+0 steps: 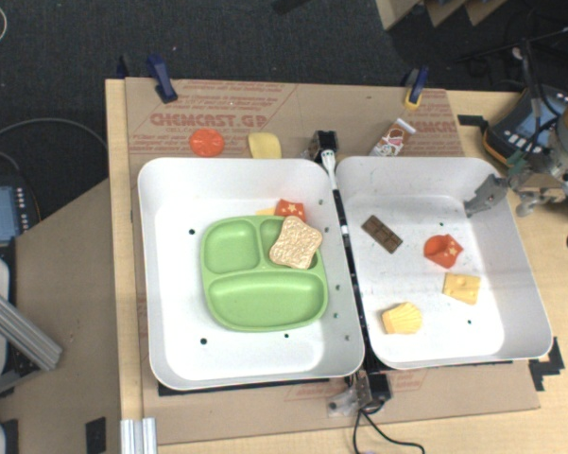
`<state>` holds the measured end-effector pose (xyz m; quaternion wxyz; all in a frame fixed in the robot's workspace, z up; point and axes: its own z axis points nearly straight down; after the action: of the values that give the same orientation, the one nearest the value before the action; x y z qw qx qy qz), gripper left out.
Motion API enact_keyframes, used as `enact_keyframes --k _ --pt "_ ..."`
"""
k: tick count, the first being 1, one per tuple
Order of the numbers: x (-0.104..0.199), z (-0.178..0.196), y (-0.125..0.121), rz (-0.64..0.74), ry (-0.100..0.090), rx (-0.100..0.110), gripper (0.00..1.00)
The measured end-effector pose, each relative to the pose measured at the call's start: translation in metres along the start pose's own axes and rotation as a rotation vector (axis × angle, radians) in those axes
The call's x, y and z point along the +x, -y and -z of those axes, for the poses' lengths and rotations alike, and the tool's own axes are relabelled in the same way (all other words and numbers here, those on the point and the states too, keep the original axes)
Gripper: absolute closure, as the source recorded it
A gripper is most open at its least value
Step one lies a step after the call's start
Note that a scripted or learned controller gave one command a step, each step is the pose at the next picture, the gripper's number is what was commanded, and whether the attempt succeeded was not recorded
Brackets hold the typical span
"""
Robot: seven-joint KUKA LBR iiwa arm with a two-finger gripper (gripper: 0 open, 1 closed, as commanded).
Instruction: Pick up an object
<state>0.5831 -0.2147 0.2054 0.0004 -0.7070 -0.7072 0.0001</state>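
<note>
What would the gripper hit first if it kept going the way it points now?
The gripper sits over the right bin's upper right corner, pointing down-left. Going on, it would likely meet the bin floor first, short of the red strawberry-like piece; depth is unclear from this view.

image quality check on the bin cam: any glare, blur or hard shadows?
Camera view: light is even and soft; the white bins look bright but not blown out, faint shadows under the green tray and the cracker. Bin contents are sharp; the gripper at the right bin's edge is slightly soft, its fingers hard to read. Dark floor at top loses detail.
</note>
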Motion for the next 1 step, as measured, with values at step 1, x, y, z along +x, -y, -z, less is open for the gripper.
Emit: enact_keyframes --k 1 --pt "0.0288 -0.1242 0.0202 0.000 -0.005 0.012 0.00"
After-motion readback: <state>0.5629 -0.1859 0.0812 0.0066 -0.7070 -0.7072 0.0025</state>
